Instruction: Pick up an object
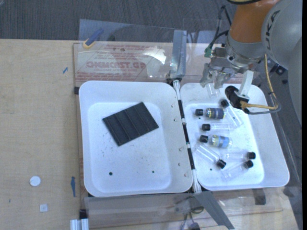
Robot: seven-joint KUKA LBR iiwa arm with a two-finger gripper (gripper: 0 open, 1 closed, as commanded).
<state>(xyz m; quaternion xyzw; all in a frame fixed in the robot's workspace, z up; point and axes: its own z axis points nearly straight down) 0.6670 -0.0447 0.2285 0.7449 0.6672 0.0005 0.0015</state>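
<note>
Tool [215,83] hovering over back rim of right bin [273,143], can't tell if open or closed from this angle. Nothing seen in it yet. Vials [215,113] scattered mid-bin, close together w/ black caps. Prob best to drop straight onto an isolated one, e.g. near-front vial [233,170]. Tight near divider btwn bins; more room toward the right wall. Left bin [96,176] has a dark ribbed pad [130,123], lots of bare floor around it.

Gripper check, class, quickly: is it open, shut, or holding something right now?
Gripper: cannot be told; it hangs over the back of the right bin, above the clear vials.
</note>
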